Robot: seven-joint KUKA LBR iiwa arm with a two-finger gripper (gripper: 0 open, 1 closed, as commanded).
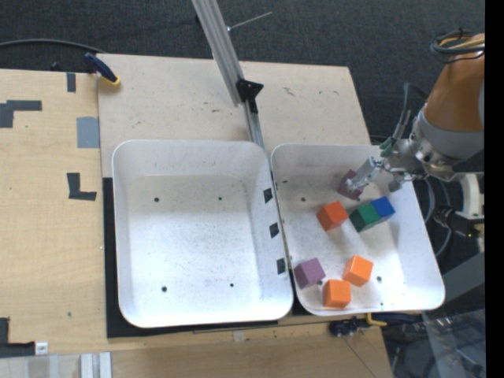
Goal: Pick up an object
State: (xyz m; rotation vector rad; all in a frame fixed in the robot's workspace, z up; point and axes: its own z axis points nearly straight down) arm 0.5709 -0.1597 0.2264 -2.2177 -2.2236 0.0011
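The right bin point(409, 278) holds several small blocks. A mauve block point(347, 186) lies near the bin's far side, and my gripper point(361, 176) sits right against its right edge, reaching in from the right. Below it are an orange block point(331, 215), a green block point(364, 218) and a blue block point(383, 207) close together. Near the front are a purple block point(309, 272) and two more orange blocks point(358, 269) point(337, 293). The grip on the mauve block is hidden by the gripper's own body.
The left bin point(126, 211) adjoins the right bin along a shared wall in the middle. A slanted metal rail point(224, 50) runs down to the bins' far edge. The arm's orange band point(463, 85) stands beyond the right bin's right rim.
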